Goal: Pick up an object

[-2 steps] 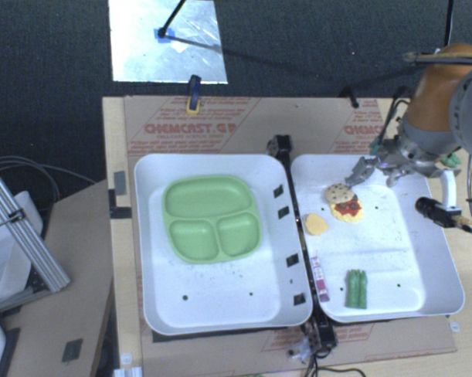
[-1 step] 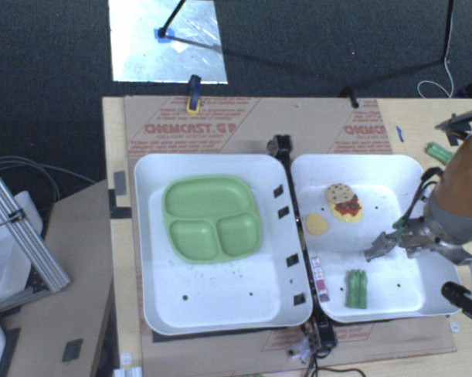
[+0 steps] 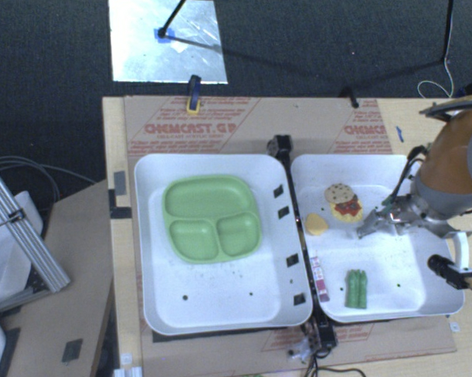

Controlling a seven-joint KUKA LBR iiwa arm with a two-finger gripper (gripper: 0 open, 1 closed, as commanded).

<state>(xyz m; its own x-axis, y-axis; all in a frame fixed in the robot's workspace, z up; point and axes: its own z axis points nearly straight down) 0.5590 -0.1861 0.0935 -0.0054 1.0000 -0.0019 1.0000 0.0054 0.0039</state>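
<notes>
The gripper (image 3: pixel 374 225) is seen low over the right bin (image 3: pixel 410 297), its grip state impossible to tell. The toy burger (image 3: pixel 342 202) lies just left of it; a centred, straight descent is advised.

Even, bright overhead light; soft shadows, slightly grainy.

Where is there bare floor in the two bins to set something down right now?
Left white bin: a bare strip along its near edge, below the green divided plastic tray. Right white bin: open floor between the green ridged toy and its near right corner. Crowded near the toy burger, yellow piece and gripper.
</notes>
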